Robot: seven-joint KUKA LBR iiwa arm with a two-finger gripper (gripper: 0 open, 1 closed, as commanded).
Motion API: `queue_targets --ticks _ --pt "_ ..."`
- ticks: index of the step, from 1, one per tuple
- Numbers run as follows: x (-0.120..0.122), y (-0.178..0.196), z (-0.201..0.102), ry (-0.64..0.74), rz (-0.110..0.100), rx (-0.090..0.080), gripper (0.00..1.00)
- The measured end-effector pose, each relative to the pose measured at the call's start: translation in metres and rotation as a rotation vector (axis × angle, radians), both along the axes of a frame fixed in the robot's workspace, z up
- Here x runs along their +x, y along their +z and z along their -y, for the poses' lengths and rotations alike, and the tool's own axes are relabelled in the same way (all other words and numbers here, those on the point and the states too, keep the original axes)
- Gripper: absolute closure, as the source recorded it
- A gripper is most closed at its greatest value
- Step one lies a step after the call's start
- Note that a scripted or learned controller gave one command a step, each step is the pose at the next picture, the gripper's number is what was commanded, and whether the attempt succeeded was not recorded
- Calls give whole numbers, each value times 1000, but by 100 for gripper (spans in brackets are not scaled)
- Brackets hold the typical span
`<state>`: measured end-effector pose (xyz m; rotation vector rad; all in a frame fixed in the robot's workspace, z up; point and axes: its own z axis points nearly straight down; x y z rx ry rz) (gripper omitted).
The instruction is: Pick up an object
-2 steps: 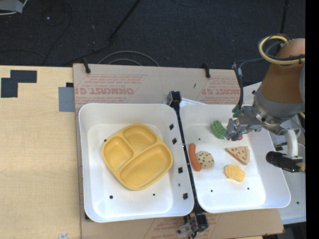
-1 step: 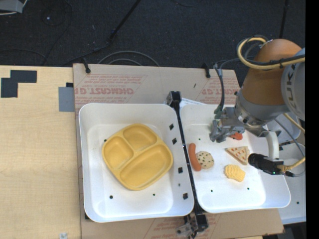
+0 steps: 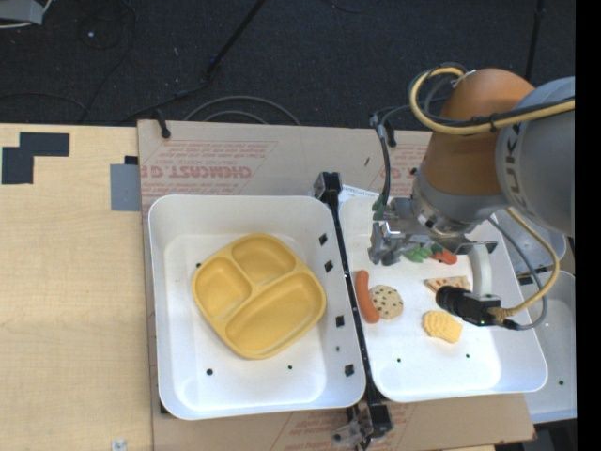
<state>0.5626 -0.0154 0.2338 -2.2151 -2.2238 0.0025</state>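
Highest toward the lens rose the arm's orange band (image 3: 479,97), up and to the right of the cookie (image 3: 385,301), with the grey arm (image 3: 554,148) running off further right of it. Below the band the gripper (image 3: 388,250) hung over the right bin (image 3: 451,369), just above the cookie in the frame and a little apart from it. Whether the gripper was open or closed could not be told from this angle, and nothing could be seen held in it.

Candidates for picking lay around the cookie on the floor of the right bin. An orange-red sausage (image 3: 364,296) lay just left of the cookie, lengthwise along the bin wall, touching it or very nearly. Up and to the right of the cookie, close beside the gripper, sat a small green piece (image 3: 418,249) with a small red piece (image 3: 446,255) next to it; their shapes were partly hidden by the wrist. A tan wedge-shaped cracker (image 3: 446,283) lay right of the cookie, and a yellow ridged piece (image 3: 441,325) lay to the cookie's lower right.

Well left of the cookie, past the bin wall, a yellow divided plate (image 3: 258,294) rested flat in the left bin (image 3: 188,224). Both bins sat on a sheet of cardboard (image 3: 244,163), and the pale wooden bench (image 3: 66,280) stretched far left of the cookie.
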Motion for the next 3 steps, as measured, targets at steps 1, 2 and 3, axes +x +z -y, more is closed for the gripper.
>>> queue_targets --ticks 1,2,3 --pt "4 7 -54 1 0 1 100" --pt "13 7 -97 1 0 0 100" --pt "13 7 -95 -1 -1 -1 0"
